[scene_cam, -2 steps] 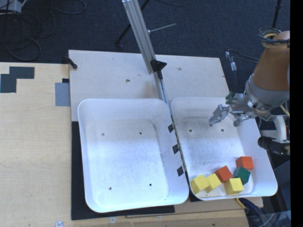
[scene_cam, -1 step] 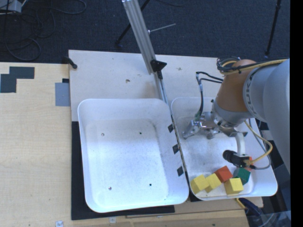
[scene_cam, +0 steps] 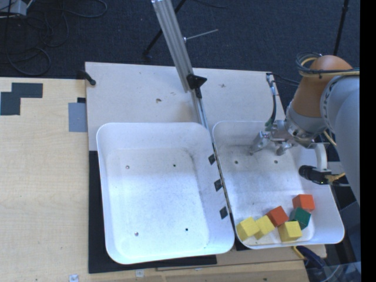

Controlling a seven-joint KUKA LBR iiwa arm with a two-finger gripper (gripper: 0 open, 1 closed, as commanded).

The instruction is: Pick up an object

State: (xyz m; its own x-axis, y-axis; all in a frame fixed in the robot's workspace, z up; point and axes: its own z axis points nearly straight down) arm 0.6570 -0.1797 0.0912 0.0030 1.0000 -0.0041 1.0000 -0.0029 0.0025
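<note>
In the camera view, your targets are the small blocks huddled at the near end of the right bin [scene_cam: 329, 231]: two yellow blocks [scene_cam: 249, 227] touching each other at the left of the group, a third yellow one [scene_cam: 290, 231] further right, a red block [scene_cam: 277, 215], an orange-red one [scene_cam: 304, 202] and a green one [scene_cam: 302, 217] tucked between its neighbours. They look like rigid, flat-faced cubes of painted wood or plastic, so you can judge them light, stiff and not fragile, though the smooth faces may slip under a glancing pinch. Take one across two parallel faces. The outermost yellow block at the left offers the freest sides; the green one is crowded and its faces are hard to reach.

The gripper [scene_cam: 269, 141] hangs over the far half of the same bin, well apart from the blocks. Nothing lies between its metal fingertips, but how far apart they stand you cannot tell at this size. The bin is a shallow white tray with rounded corners and a speckled, matte floor. The left bin [scene_cam: 106, 157] is the same sort.
</note>
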